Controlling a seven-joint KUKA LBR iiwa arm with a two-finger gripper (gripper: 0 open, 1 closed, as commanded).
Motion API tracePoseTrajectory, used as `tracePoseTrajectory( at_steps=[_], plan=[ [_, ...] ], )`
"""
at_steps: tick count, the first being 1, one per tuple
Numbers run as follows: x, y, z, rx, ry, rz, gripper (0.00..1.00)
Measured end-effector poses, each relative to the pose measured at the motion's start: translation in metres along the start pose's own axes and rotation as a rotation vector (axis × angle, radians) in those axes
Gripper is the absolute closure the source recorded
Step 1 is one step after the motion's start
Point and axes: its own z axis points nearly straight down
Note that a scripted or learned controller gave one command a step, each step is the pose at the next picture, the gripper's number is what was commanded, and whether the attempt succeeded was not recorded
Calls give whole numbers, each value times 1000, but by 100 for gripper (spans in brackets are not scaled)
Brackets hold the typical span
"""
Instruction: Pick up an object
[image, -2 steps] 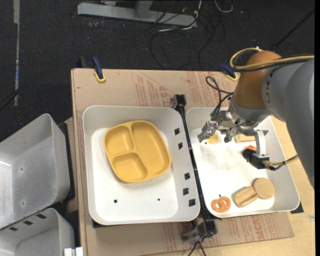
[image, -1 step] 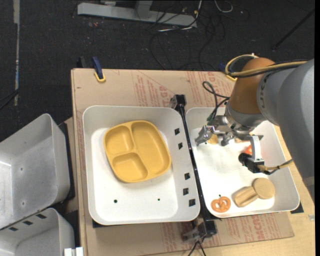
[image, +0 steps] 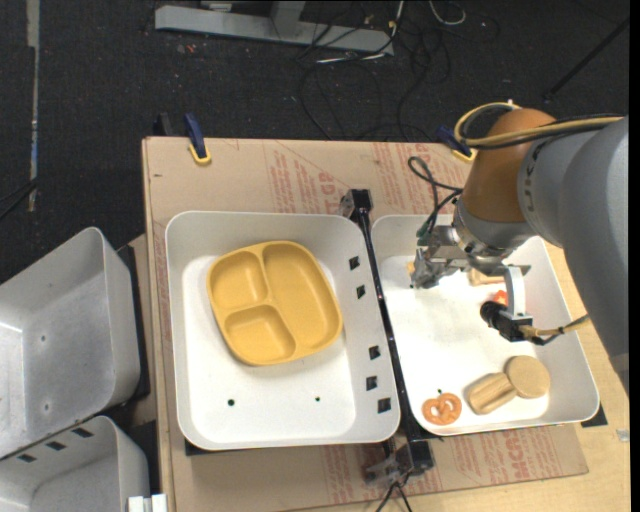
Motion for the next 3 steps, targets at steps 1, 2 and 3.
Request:
tracePoseTrajectory(
  at_steps=[1,2,3],
  plan=[
    [0,11,-49,-4,0,-4,100],
    [2,20,-111,-7,-1,-5,100],
    [2,29,-172,-7,-1,-5,100]
  ],
)
